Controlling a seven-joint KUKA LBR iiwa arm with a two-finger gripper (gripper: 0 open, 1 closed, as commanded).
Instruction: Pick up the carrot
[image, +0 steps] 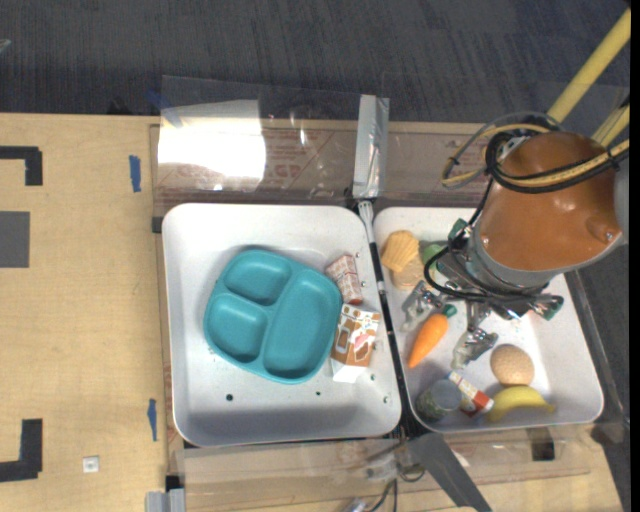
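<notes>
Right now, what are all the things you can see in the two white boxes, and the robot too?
Bins: two, white, side by side on the bench.
Divided plate: one, teal, middle of the left bin.
Small packets: two, brown and white, beside the plate's right edge.
Carrot: one, orange with a green top, left part of the right bin.
Bread-like lump: one, tan, upper left of the right bin.
Egg-shaped thing: one, tan, lower right of the right bin.
Banana: one, yellow, near the right bin's bottom edge.
Arm: one, orange band, above the right bin.
Gripper: one, metal, right beside the carrot.
</notes>
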